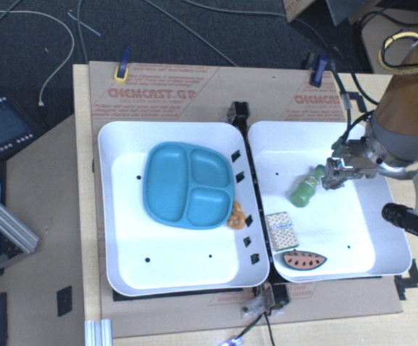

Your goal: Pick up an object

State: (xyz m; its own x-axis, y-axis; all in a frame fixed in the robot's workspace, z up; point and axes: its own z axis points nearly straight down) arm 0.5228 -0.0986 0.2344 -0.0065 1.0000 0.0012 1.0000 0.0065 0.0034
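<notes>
One bottle (305, 188), one plate (187, 186), two bins (122, 251)

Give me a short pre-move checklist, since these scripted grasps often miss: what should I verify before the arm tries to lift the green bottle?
1. Gripper is at the green bottle, beside its cap end: ok.
2. Bottle seen clamped: cannot tell.
3. Bottle lies tilted on the right bin floor, apart from the patterned card and watermelon slice: ok.
4. Bottle is away from the bin walls: ok.
5. Blue divided plate and small orange item sit in the left bin, out of the way: ok.
</notes>
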